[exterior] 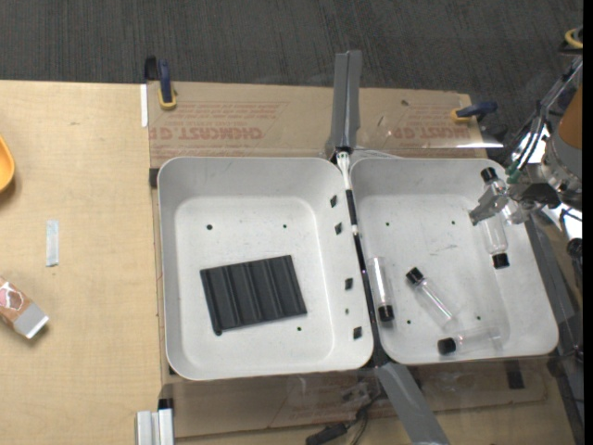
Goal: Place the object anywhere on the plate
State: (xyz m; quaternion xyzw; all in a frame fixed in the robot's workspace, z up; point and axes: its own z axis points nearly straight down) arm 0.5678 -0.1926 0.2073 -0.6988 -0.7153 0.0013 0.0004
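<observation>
A dark ribbed rectangular plate [254,292] lies flat in the left bin [185,193]. Several clear tubes with black caps lie in the right bin [408,185]: one [379,286] along its left wall, one [430,298] slanted in the middle, one [471,341] near the front rim. A further tube [496,237] sits by the right wall, cap toward the front, directly below my gripper [494,202]. The gripper hangs over the bin's right side, at or just above that tube's upper end. Whether it grips the tube is unclear.
A grey bar [346,100] and black clips mark the seam between the bins. Cardboard [241,123] held by clamps lies behind them. On the bench to the left are a small grey strip [52,244], a packet [18,309] and an orange object [4,163].
</observation>
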